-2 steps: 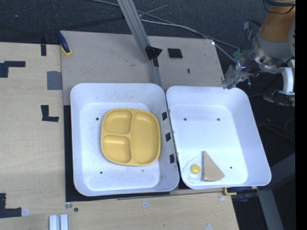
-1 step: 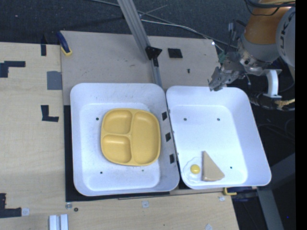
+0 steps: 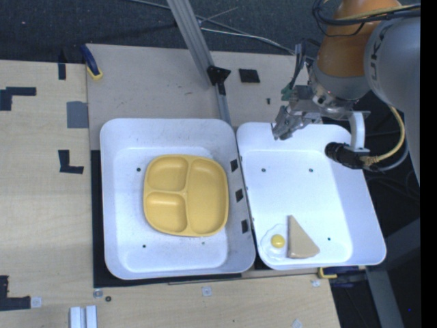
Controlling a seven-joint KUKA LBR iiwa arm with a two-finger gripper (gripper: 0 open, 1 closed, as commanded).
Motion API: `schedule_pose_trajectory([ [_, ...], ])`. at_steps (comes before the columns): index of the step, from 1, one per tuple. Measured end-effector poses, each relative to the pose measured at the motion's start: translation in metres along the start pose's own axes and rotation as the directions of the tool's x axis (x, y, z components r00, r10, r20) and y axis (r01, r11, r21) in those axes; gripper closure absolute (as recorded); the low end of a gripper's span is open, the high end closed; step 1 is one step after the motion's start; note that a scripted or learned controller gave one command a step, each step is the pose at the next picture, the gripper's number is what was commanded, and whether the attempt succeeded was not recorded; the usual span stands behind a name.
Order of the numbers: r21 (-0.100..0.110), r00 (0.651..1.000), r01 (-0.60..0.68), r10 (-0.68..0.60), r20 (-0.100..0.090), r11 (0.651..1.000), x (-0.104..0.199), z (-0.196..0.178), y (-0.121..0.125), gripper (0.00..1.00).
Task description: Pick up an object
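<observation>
Pale wooden counter [image 3: 41, 203] runs under two shallow white bins set side by side, with dark floor and loose cables beyond its far edge. In the left white bin [image 3: 116, 183] lies a yellow plastic plate with three compartments [image 3: 186, 195], flat and roughly centred. The right white bin [image 3: 355, 203] holds two small things crowded into its near left corner: a small round yellow piece [image 3: 277, 240] and, just beside it on the right, a tan wedge-shaped block [image 3: 300, 239]; whether they touch is hard to tell.

The grey arm with its orange band [image 3: 355, 26] reaches in from the right, wrist bent downward, and the gripper [image 3: 283, 130] hangs over the far left corner of the right bin, close to its rim. Nothing is seen between its fingers, and whether they are spread or closed I cannot tell at this angle.

The likely trouble lies in where the two small pieces sit. Pressed into the corner, they leave little room for a finger between object and wall, so a descent there could strike the rim or nudge one piece against the other. The wedge's sloped faces could slip from a pinch, and the plate is broad and flat, offering little to grip but its edge.
</observation>
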State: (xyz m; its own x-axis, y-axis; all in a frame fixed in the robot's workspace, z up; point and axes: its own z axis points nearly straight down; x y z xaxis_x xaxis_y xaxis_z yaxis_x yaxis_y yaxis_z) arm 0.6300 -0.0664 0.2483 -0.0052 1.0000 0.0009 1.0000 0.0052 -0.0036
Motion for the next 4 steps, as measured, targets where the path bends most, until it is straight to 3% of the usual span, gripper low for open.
schedule_pose_trajectory([
  [1,0.000,1.000,0.001,-0.001,0.000,1.000,0.056,-0.003,-0.013,1.00],
  [3,0.001,1.000,0.000,0.000,0.001,1.000,0.163,0.029,-0.038,1.00],
  [4,0.000,1.000,-0.003,0.003,0.002,1.000,0.160,0.028,-0.037,0.00],
])
